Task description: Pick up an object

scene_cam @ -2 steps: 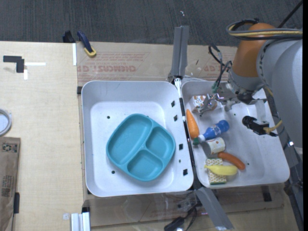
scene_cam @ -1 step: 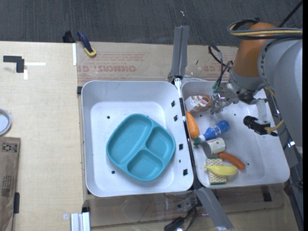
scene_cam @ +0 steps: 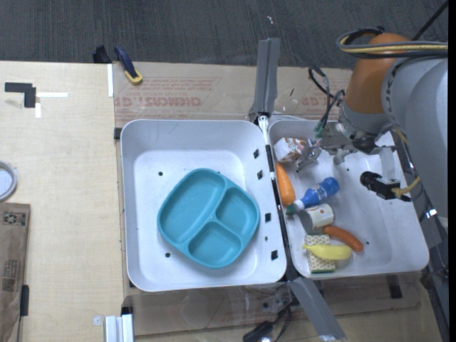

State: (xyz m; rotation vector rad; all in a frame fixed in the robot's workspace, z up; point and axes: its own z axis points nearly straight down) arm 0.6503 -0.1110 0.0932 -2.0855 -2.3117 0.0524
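My gripper hangs over the back part of the right bin, open, with nothing between its fingers. One fingertip is close to a crumpled snack packet in the bin's back left corner. In front of the gripper lie an orange carrot, a blue bottle and a grey can. Nearer the front are a red-orange sausage, a yellow banana and a yellow-green sponge.
The left bin holds a blue divided plate. A grey post stands behind the wall between the bins. The arm and its cables cover the right bin's back right. A blue-yellow clamp lies on the bench.
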